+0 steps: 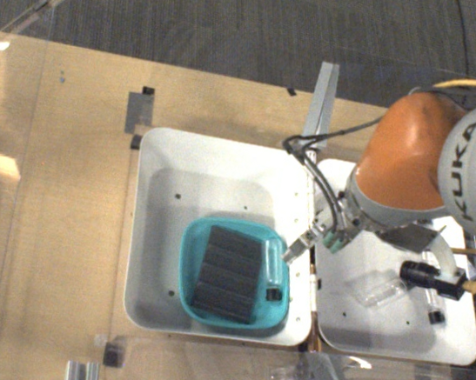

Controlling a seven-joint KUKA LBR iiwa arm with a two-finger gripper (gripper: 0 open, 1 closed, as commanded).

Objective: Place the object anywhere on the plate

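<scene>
The teal plate (pixel 193 249) lies in the left bin (pixel 159 191), toward its near right corner, and a dark ribbed object (pixel 228 273) already rests flat on it, so the placing looks done. The end effector (pixel 299 244) hangs just above the plate's right rim beside a clear small tube (pixel 273 264), probably because it has released there; whether it is spread or pressed together I cannot tell.

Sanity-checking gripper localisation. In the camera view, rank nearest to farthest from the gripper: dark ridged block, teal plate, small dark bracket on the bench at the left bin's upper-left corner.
1. Teal plate: its right rim lies just beside the gripper, in the left bin.
2. Dark ridged block: on the plate, left of the gripper.
3. Small dark bracket: on the bench, far upper left.
</scene>
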